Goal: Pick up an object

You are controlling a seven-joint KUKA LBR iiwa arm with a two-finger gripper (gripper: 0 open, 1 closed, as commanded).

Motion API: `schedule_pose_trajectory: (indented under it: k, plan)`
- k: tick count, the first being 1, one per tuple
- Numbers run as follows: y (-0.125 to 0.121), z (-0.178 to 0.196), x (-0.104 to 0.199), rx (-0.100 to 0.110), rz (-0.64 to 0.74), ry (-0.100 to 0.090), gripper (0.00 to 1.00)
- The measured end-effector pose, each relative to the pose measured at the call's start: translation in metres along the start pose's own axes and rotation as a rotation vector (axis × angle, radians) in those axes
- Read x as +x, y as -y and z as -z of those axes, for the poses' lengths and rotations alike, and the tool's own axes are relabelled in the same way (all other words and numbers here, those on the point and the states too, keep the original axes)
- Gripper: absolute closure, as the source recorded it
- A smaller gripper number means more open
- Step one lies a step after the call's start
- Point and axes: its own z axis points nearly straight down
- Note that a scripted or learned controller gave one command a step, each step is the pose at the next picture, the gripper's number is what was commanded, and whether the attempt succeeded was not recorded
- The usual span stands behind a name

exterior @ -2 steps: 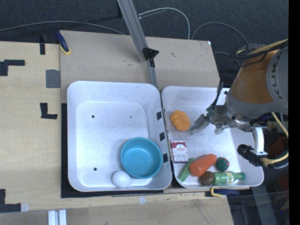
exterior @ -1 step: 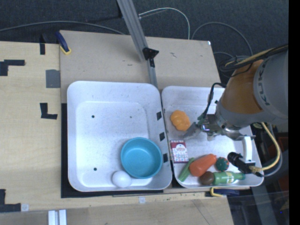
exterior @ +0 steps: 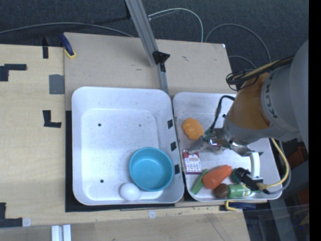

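My gripper [exterior: 208,140] is low in the right bin [exterior: 200,103], just right of and slightly below a round orange fruit [exterior: 192,128]. Nothing shows between its tips. A small red-and-white box [exterior: 191,162] lies just below the gripper. Further toward the front of the bin lie a carrot [exterior: 216,174] with a green top, a brown lump [exterior: 221,190] and a green bottle [exterior: 239,190]. The arm's grey body and orange band [exterior: 251,109] cover the right side of this bin.
The left bin [exterior: 100,109] holds a blue bowl [exterior: 150,168] and a white ball [exterior: 130,191] at its front right corner. A grey pole [exterior: 143,26] slants down to the bins' shared back edge. Cables [exterior: 251,77] loop behind the arm.
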Motion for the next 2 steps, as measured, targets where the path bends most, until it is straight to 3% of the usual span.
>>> schedule_pose_trajectory:
  k: [1, 2]
  plan:
    - [-0.002, 0.013, -0.001, -0.007, 0.001, 0.004, 1.00]
    - [-0.004, 0.070, -0.010, 0.001, 0.000, 0.006, 1.00]
